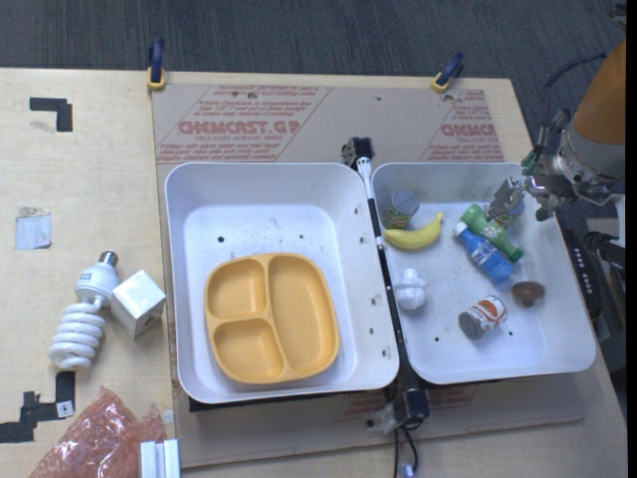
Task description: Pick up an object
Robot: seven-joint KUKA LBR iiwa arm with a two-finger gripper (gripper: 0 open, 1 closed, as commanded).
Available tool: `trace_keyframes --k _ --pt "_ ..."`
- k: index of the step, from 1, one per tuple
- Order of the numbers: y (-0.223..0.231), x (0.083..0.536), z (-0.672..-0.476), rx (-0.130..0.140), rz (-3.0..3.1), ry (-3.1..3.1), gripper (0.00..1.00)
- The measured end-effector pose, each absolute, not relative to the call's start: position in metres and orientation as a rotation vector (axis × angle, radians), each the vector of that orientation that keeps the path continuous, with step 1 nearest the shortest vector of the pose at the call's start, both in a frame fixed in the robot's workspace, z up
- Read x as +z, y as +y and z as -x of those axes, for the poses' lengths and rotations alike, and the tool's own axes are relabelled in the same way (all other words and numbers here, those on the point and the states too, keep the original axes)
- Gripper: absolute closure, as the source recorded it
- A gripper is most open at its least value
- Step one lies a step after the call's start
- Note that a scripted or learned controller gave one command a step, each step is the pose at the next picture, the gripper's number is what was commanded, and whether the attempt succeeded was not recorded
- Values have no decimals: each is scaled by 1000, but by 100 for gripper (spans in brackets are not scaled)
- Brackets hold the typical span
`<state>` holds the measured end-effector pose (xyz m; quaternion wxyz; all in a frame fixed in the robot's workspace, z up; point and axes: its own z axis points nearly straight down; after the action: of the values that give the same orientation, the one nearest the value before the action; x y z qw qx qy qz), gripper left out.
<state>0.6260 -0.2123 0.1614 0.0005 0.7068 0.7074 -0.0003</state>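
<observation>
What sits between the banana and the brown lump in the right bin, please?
In the camera view, a blue bottle lies between the banana and the brown lump.

We see even, fairly bright overhead light, with the white bins [299, 182] close to washed out. Shadows are soft and short. The picture is slightly grainy and soft throughout, and the dark floor [299, 13] at the far edge shows little detail.

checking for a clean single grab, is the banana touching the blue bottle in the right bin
Apart. The camera view shows bare white bin floor between the banana tip and the blue bottle, which lies further right.
</observation>
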Motion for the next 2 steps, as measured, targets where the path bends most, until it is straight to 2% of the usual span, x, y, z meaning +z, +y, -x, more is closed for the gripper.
trace_keyframes --k 1,2 --pt "-182 93 -601 0 -2220 2222 0" --pt "-183 103 -602 1 -2221 2218 100"
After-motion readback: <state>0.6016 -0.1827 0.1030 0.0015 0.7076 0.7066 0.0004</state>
